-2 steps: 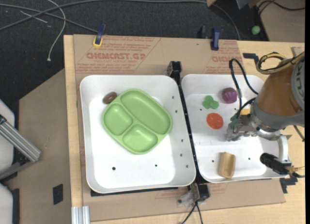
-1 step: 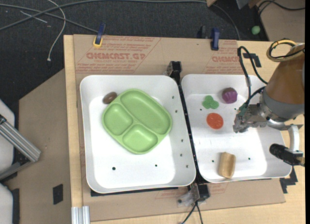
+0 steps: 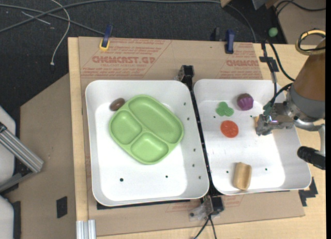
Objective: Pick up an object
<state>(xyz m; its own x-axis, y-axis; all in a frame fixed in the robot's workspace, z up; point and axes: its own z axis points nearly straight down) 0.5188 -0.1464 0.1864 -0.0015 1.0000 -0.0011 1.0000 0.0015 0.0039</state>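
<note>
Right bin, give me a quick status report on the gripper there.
Gripper over right bin, nothing between fingers. Red object nearest, untouched. Purple object and green object close by.

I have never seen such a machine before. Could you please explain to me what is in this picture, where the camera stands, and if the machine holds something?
The picture comes from one camera fixed above a bench, looking down at a slant. On the bench are two shallow white bins side by side. The left bin holds a green divided plate and a small brown object touching the plate's upper left edge. The right bin holds a purple object, a small green one, a red-orange round one and a tan cylinder. The machine is a robot arm reaching in from the right. Its gripper, the part that grasps, is over the right bin, to the right of the red-orange object. I see nothing between its fingers, so it appears to hold nothing.
</note>
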